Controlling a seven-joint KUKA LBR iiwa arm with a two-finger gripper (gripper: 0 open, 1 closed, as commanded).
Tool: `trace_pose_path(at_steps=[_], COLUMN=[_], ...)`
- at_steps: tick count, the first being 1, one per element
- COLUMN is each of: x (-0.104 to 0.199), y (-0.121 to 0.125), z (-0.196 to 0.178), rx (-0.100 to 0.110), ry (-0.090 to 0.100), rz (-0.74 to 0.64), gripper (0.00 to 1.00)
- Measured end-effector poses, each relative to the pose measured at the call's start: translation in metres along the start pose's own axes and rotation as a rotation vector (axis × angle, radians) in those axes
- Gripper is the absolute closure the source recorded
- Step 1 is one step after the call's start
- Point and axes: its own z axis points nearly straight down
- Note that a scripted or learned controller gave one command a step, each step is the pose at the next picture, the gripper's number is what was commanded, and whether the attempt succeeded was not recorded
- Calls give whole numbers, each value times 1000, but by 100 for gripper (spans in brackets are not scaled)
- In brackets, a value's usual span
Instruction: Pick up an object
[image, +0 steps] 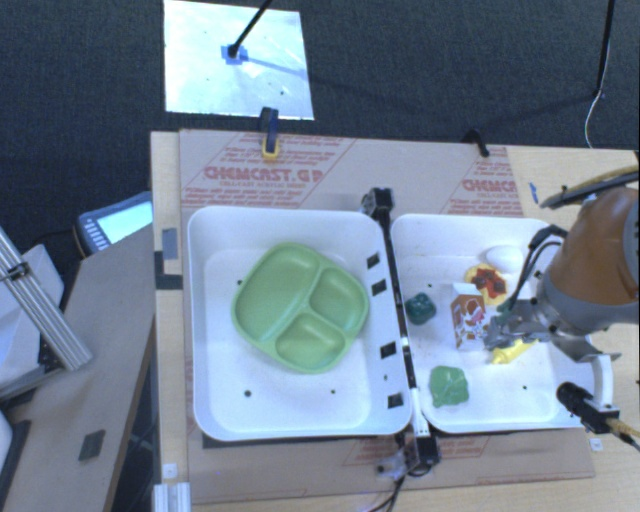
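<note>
Over right bin (440, 232) we see jaws (506, 330) low by yellow piece (512, 350), carton (468, 318) just at 9 o'clock; can't tell if open/closed. Green tray (300, 306) in left bin (215, 240).

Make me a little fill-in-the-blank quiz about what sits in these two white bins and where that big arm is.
1. The light green divided plastic tray lies in the ____ bin as the camera sees it.
2. That tray has ____ compartments.
3. The grey and orange arm's gripper is low over the ____ bin, beside the small upright red and white carton.
4. The crumpled light green lump lies nearer the bin's ____ edge than the dark green lump does.

Missing words: left; three; right; front
</note>
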Motion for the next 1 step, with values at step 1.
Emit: trace_pose_path(at_steps=[1], x=[5], y=[0], z=[-62], rx=[0], ry=[1], rz=[-4], gripper=[100])
